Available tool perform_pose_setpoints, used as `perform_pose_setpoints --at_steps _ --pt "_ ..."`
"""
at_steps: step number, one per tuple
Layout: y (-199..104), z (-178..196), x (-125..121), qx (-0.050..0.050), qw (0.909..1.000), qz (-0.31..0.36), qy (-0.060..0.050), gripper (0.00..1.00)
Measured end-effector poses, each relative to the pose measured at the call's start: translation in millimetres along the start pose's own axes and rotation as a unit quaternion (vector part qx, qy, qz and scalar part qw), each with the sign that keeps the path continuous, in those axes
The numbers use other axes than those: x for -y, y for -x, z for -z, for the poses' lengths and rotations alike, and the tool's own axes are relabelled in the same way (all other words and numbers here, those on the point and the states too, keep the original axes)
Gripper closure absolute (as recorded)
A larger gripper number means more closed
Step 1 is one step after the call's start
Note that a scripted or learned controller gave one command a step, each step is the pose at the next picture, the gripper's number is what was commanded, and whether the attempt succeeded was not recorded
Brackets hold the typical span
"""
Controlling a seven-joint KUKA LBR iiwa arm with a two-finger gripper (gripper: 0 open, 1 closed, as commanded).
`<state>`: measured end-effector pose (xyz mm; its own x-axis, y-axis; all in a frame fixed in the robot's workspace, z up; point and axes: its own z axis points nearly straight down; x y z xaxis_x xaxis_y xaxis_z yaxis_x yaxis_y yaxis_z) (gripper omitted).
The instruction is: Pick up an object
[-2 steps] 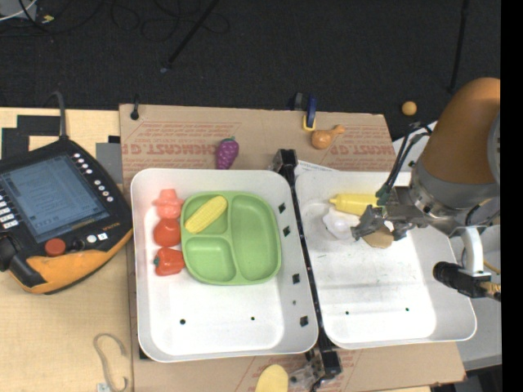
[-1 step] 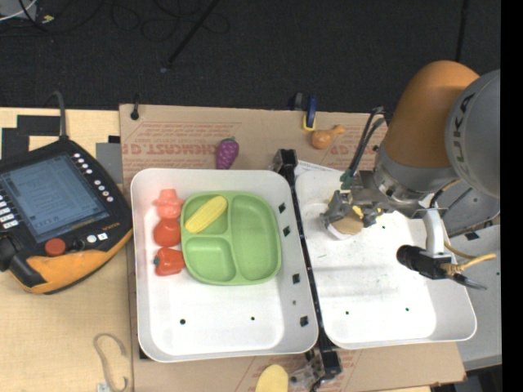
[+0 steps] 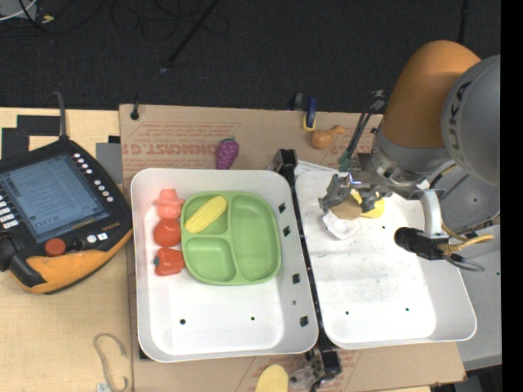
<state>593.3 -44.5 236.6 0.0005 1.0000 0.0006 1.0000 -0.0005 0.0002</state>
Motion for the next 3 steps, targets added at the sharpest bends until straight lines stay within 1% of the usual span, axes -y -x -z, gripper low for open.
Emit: perform_pose_setpoints --at_steps 1,3 --pt "-3.5 -18.9 3.0 0.000 1.0000 0.000 -0.002 1.00" --pt "3.7 -13.8 12.8 0.000 1.0000 0.001 -0.002 1.00"
